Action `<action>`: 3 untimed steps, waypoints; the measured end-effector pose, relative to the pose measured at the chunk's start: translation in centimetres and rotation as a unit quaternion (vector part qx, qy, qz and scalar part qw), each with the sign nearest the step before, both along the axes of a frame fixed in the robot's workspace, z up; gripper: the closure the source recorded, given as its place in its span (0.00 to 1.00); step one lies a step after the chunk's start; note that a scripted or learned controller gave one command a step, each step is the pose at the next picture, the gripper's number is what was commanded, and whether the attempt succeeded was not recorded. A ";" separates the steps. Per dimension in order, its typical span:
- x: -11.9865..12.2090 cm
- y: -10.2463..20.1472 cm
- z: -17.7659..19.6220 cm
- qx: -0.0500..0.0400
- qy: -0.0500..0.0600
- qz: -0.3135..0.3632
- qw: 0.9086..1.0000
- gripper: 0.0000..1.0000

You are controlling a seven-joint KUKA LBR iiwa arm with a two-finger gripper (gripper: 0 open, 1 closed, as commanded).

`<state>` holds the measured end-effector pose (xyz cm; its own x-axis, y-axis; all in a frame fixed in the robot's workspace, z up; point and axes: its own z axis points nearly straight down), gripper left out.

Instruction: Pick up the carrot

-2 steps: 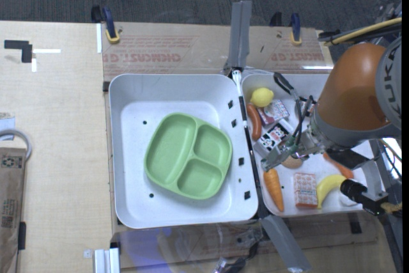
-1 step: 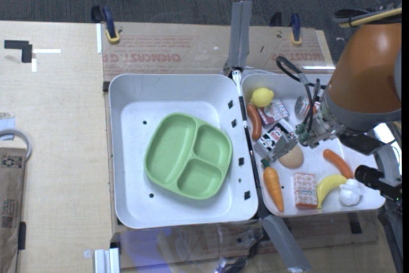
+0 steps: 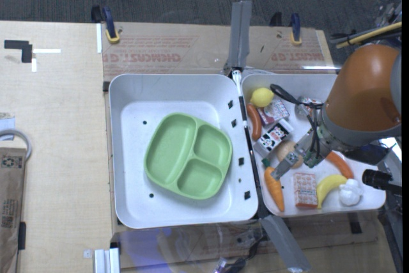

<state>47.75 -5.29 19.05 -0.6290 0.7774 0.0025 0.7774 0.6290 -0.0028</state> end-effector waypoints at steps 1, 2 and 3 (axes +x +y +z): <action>0.1 1.4 0.0 0.000 -0.001 -0.023 1.000 0.00; 0.2 -4.8 -9.3 0.002 -0.004 -0.078 0.997 0.00; 0.0 -7.2 -9.9 -0.001 -0.002 -0.194 0.981 0.00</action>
